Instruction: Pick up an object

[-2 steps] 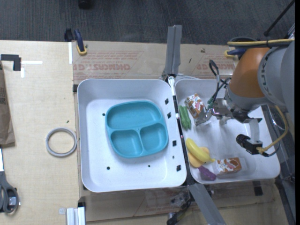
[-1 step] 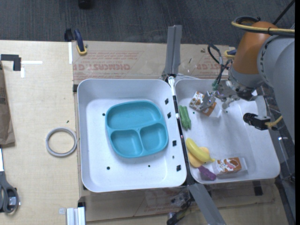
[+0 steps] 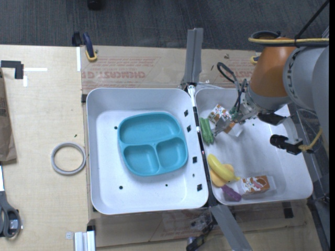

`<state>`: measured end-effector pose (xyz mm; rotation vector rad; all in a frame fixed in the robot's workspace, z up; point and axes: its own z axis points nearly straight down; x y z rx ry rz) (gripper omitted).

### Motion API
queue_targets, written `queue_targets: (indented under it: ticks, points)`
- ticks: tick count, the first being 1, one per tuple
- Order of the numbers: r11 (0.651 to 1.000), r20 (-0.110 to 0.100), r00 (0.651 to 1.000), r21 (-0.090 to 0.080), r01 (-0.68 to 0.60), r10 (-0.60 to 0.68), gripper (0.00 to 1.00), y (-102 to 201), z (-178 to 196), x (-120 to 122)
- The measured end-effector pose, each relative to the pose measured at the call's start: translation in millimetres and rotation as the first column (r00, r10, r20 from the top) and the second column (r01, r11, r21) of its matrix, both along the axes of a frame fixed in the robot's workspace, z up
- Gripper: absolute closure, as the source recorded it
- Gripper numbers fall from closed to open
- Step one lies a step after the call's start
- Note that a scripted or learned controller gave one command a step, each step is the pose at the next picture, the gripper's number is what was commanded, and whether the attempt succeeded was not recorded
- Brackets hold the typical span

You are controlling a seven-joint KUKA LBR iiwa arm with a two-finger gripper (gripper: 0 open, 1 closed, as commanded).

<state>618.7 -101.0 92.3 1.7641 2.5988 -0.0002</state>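
From the overhead camera I see the arm [image 3: 293, 72] reaching in from the right edge, its gripper [image 3: 233, 120] low over the upper left part of the right bin [image 3: 282, 192]. I cannot tell how the hand is set, nor whether it holds anything. A small printed packet [image 3: 218, 113] lies right at it, with a green item [image 3: 206, 130] just left against the bin wall. Lower in that bin lie a banana [image 3: 221, 167], a purple piece [image 3: 231, 193] and an orange packet [image 3: 256, 184]. The left bin [image 3: 104, 187], mid-frame, holds a blue divided tray [image 3: 152, 143].
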Motion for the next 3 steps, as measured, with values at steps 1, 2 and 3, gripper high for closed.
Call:
queue_targets:
  ticks: [1,2,3]
  points:
    - [0.987,0.003,0.987,-0.002,-0.158,0.158,0.00,-27,48,41]
    - [0.706,0.003,0.706,-0.003,-0.708,0.708,0.00,-1,1,26]
    - [0.717,0.003,0.717,-0.002,-0.697,0.697,0.00,8,1,5]
